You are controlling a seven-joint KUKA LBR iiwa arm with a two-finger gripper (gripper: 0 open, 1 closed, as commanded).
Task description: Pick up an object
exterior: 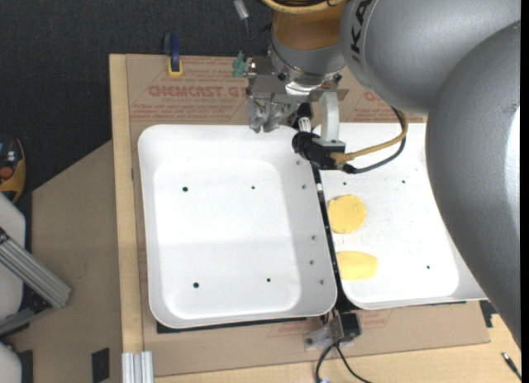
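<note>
Nearest in the right bin (413, 290): pale yellow piece (357, 265), with a darker yellow round piece (347, 213) just beyond it, both by the bin's left wall. Gripper (269, 117) hangs over the far edge of the left bin (165, 208), well apart from both; grip state can't tell.

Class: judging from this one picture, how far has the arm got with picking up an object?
Done: nothing visibly lifted. The round yellow piece and the paler yellow piece lie flat in the right bin. In hand: the gripper sits above the far edge of the left bin, away from both pieces. Left: reaching a piece, gripping and lifting.
</note>
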